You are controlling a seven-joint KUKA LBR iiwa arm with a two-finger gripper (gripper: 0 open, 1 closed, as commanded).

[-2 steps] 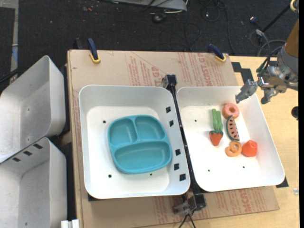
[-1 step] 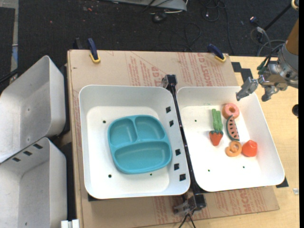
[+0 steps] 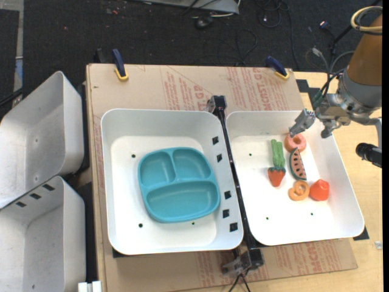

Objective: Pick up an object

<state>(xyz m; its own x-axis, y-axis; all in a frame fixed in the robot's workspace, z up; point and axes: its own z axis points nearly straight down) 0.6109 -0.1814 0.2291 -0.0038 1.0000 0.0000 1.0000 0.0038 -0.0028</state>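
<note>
In the right bin [image 3: 340, 221], several toy foods lie in a cluster: a pink ring [image 3: 296, 142], a watermelon slice [image 3: 297, 164], a carrot with a green top [image 3: 276, 166], an orange ring [image 3: 298, 191] and a red-orange tomato [image 3: 320, 190]. My gripper [image 3: 315, 127] hangs over the bin's far right part, just above and to the right of the pink ring. Its fingers are spread open and nothing is between them. One fingertip [image 3: 301, 124] is close to the pink ring.
A teal divided plate [image 3: 179, 184] lies in the left bin [image 3: 115, 163]. Two more white bins [image 3: 36, 139] stand off the bench at the left. Clamps [image 3: 120, 66] hold the board's far edge.
</note>
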